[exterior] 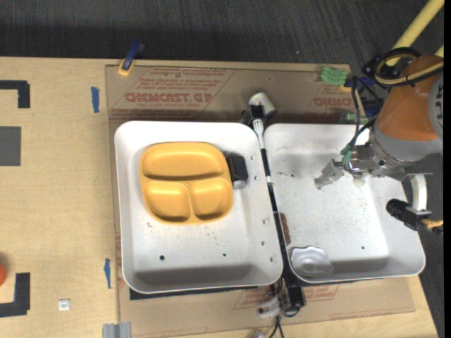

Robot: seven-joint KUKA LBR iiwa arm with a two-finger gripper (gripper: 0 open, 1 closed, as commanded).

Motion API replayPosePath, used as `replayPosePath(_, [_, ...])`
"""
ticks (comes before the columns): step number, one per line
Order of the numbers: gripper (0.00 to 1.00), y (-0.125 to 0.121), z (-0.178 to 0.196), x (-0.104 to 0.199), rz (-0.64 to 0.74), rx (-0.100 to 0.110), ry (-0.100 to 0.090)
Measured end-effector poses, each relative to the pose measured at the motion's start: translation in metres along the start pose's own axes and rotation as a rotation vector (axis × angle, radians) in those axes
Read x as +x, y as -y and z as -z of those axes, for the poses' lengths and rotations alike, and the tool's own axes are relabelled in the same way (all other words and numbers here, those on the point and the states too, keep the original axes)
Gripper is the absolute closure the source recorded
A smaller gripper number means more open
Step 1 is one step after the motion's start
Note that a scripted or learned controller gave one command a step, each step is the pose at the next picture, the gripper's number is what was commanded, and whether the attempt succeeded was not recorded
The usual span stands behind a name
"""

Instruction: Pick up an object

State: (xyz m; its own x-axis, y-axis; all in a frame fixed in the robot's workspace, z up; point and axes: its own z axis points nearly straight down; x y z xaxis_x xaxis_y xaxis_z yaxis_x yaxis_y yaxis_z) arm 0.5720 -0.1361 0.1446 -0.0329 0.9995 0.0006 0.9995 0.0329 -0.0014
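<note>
Bench (56, 189): pale board with blue tape marks, dark floor behind it; it carries both bins side by side.
Arm (405, 111): reaches in from the right, and we see its orange band above the right bin's far right corner.
Left bin (127, 210): white and shallow, with two things lying in its upper half.
Right bin (331, 217): white, speckled with small dark marks, mostly bare floor.
Yellow tray (187, 190): a three-compartment dish lying flat in the left bin. We judge it stiff, light and smooth. It is too broad to span, so a hold would have to pinch the outer rim or one of the raised dividers (the glossy plastic may slip).
Gripper (324, 178): hangs over the upper middle of the right bin, well apart from every object. We cannot tell whether it is released or clenched, and nothing shows in its grasp.
Clear plastic piece (310, 260): sits in the right bin's near left corner, close against the wall. It looks thin, very light and easily crushed, and we judge the corner leaves little room to close round it.
Dark block (236, 169): small, just beside the tray's right edge, perhaps touching it. It looks rigid and compact, so we judge it the easiest pick, taken across its short sides.
</note>
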Motion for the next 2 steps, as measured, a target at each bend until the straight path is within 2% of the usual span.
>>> replayPosePath(1, [0.00,-0.062,-0.059,-0.014,-0.088,-0.004,0.001])
replayPosePath(2, [1.00,-0.064,-0.049,-0.014,-0.086,-0.007,0.002])
